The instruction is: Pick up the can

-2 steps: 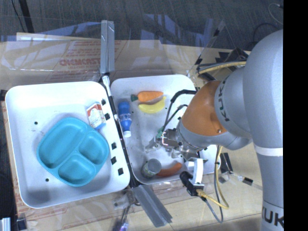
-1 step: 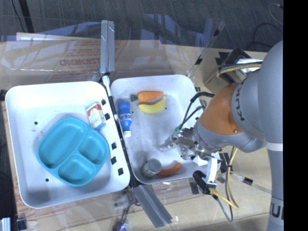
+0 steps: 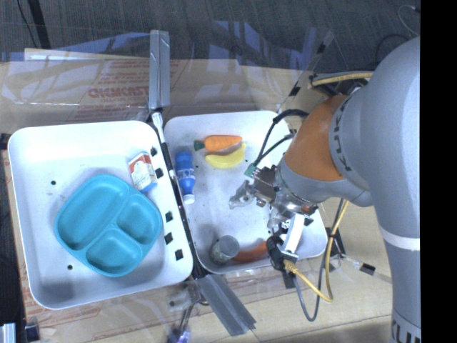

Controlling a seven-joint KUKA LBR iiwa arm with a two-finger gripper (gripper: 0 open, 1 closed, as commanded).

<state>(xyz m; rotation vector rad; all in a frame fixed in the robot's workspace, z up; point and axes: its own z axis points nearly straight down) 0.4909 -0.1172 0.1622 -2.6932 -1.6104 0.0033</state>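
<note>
Can (image 3: 224,249) upright, right bin (image 3: 214,123) front; gripper (image 3: 239,199) just above-right, apart.

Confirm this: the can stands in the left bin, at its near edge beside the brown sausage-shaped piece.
Not quite. The camera view shows the can in the right bin, not the left one. The rest holds: it stands at the near edge beside the brown sausage-shaped piece. The left bin holds the blue divided tray.
</note>
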